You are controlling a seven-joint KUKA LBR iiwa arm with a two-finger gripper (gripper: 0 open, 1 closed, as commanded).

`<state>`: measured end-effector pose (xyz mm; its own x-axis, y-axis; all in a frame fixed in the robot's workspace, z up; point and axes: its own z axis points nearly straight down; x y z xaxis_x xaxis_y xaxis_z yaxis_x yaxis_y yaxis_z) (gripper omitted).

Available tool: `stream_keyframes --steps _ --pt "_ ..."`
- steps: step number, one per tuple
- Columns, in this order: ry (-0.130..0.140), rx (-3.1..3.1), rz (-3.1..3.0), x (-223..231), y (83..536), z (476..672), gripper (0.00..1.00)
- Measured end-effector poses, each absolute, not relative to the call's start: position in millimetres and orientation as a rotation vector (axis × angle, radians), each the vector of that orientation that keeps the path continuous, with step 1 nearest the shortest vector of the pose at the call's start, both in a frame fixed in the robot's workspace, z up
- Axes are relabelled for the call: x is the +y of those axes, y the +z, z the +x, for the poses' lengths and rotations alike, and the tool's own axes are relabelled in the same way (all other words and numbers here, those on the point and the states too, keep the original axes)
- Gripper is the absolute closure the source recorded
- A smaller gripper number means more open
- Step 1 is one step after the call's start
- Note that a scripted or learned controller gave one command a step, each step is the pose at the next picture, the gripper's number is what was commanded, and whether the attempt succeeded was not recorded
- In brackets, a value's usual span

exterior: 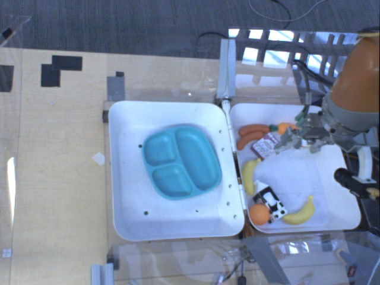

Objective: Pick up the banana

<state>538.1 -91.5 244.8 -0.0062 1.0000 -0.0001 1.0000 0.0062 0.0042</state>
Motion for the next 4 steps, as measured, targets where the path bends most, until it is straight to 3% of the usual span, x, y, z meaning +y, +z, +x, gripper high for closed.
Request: stream_keyframes --steps 1,2,3,4 --pt "0.003 2.114 2.321 -128.7 127.7 487.6 0.00" --pt "0.005 2.065 2.365 -125.3 120.6 487.8 0.00" --pt "0.010 2.087 2.336 -191.1 89.0 490.6 0.00" --pt "0.019 2.088 2.328 -189.7 100.9 493.8 1.00"
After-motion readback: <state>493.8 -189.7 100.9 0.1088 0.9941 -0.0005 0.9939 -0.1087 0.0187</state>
